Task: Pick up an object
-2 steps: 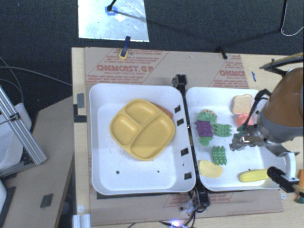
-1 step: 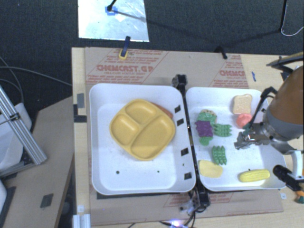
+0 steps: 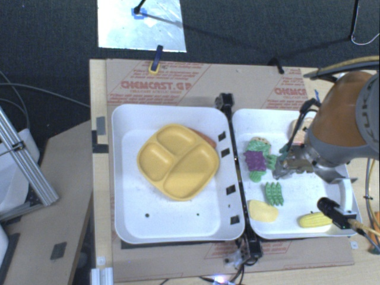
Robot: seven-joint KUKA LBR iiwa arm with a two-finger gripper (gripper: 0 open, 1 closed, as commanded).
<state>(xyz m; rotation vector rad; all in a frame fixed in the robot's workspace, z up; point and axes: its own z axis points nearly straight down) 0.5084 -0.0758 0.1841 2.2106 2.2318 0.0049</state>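
The right bin (image 3: pixel 297 233) holds several toy foods. A purple grape bunch (image 3: pixel 256 160) lies near its left wall, with a green and cream piece (image 3: pixel 259 143) just behind it. A ribbed green pod (image 3: pixel 273 193) lies toward the front, then a pale yellow lump (image 3: pixel 262 211). A yellow corn cob (image 3: pixel 313 220) rests at the front right. My gripper (image 3: pixel 284 167) hangs low over the bin's middle, just right of the grapes and behind the green pod. Nothing shows between its tips.
In the left bin (image 3: pixel 127 218) lies a yellow divided plate (image 3: pixel 177 161), with a pinkish thing peeking out at its back right edge (image 3: pixel 209 138). A black divider (image 3: pixel 234 171) runs between the bins. The grey and orange arm (image 3: pixel 344 123) covers the right bin's far right.
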